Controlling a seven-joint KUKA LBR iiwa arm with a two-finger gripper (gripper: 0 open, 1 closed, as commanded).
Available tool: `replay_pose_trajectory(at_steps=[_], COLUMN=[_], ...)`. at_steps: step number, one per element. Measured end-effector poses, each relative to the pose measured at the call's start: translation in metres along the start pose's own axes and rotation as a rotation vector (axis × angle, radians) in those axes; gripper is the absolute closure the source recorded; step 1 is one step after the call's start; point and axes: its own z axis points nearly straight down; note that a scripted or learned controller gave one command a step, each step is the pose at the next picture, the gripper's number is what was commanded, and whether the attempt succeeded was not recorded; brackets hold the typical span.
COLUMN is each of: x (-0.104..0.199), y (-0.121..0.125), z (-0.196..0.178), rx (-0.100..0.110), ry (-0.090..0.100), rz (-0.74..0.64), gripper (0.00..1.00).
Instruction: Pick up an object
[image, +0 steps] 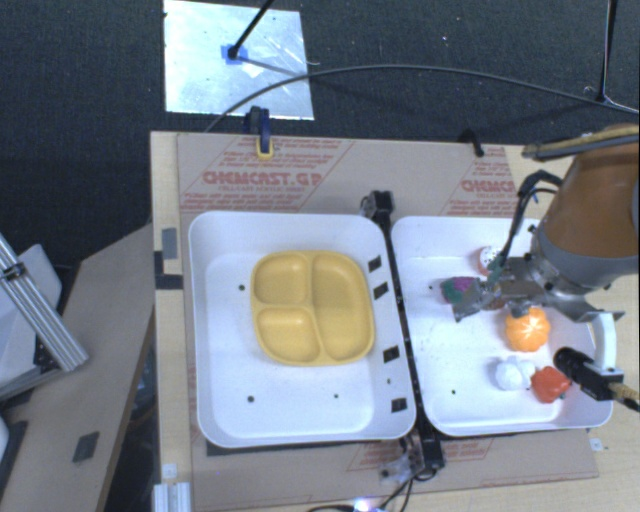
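Observation:
The right bin (440, 400) holds several small objects. A green and purple object (459, 290) lies near the bin's middle left. Further right sit an orange fruit (527, 331), a white object (510, 375) and a red object (548, 384). A small white and red item (487, 260) rests toward the back. My gripper (472, 301) hangs low over the right bin, its tip right beside the green and purple object and just left of the orange fruit. Whether it touches the green and purple object is unclear.
The left bin (225, 400) carries a yellow divided plate (310, 305). Black clips line the divider (395, 320) between the bins. The arm's orange band and grey wrist (590, 215) loom over the right bin's far right side. Cables run across the back.

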Motion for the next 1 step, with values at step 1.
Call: replay_pose_trajectory(at_steps=[1], x=[-0.0001], y=[0.0022], z=[-0.0049], rx=[-0.011], ry=[-0.001], rz=[-0.002], gripper=[0.0])
